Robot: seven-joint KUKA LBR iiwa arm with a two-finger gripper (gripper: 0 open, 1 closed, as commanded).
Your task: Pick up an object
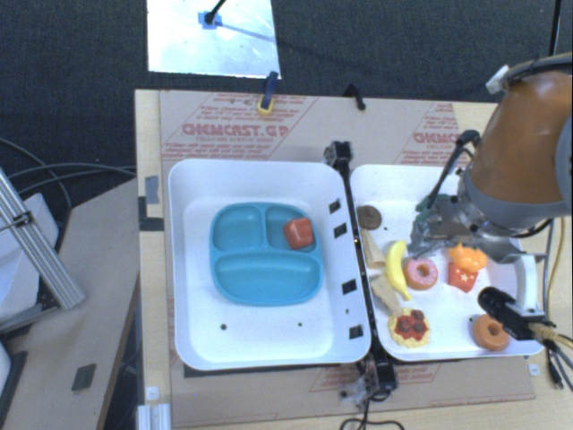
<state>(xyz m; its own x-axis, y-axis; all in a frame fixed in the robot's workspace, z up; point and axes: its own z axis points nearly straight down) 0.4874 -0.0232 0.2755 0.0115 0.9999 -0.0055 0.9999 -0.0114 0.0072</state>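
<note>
Gripper (428, 237) hangs low in the right white bin (448, 352), directly above the pink-iced toy doughnut (422, 273), the likely target; nothing visibly held. Jaw state: cannot tell, wrist blocks the view. Yellow plastic banana (397, 269) lies touching the doughnut's left, so a descent risks nudging both. Red toy piece (299, 232) sits in the blue compartment tray (265, 254), left bin.

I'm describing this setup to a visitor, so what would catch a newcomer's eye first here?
The big orange-banded arm looms over the right bin, its gripper low above a pink donut and banana. In the left bin, a bright blue tray holds one red item.
</note>
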